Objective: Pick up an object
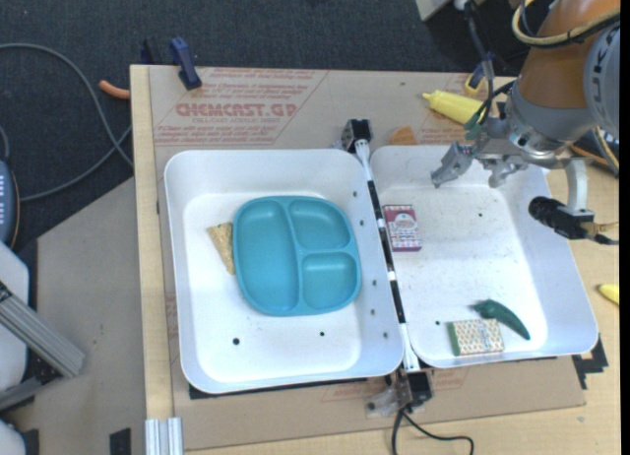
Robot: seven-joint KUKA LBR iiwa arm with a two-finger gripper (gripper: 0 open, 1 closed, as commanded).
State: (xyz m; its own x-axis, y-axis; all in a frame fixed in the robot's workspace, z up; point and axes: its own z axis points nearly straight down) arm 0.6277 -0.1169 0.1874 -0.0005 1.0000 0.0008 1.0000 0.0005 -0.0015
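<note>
While the pincer point(471, 169) hangs spread (nothing between): one teal plate point(295, 253), three small objects point(401, 227).

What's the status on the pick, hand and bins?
Hand open, holding nothing, high over right bin far edge. Small pink box, green piece, patterned block lie loose in it. Nothing in the way.

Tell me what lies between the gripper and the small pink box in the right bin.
In the camera view, only bare white bin floor lies between the open gripper and the pink box; nothing else sits on that stretch.
</note>
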